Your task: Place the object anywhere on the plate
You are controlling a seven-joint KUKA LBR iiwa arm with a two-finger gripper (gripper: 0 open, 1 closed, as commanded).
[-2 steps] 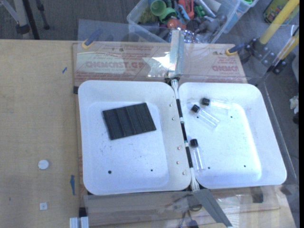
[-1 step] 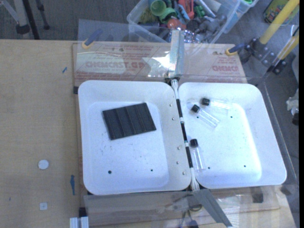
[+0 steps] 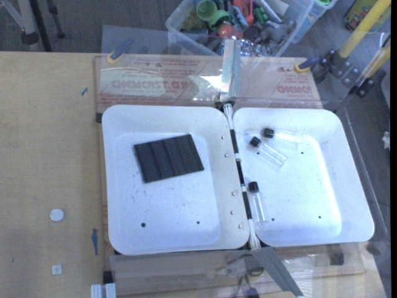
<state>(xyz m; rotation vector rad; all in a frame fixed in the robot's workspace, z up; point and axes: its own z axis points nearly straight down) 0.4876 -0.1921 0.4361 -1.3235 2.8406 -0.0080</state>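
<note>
Lighting bright, even, diffuse from overhead. Both white bins near overexposed; surface detail washed out. Shadows faint and soft along the bin walls. Glare patch on the clear sheet behind the bins. Overall focus soft, slight grain; clear vials hard to resolve against white.

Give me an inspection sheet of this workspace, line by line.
Surface: wooden bench bearing left bin and right bin.
Job's things: dark ridged plate in left bin; three clear vials with black caps in right bin.
Clutter: small white disc on bench.
End effector: nothing seen.
Cables: nothing seen.
Surroundings: clear tub of coloured toys behind the bins; yellow pole upper right.
</note>
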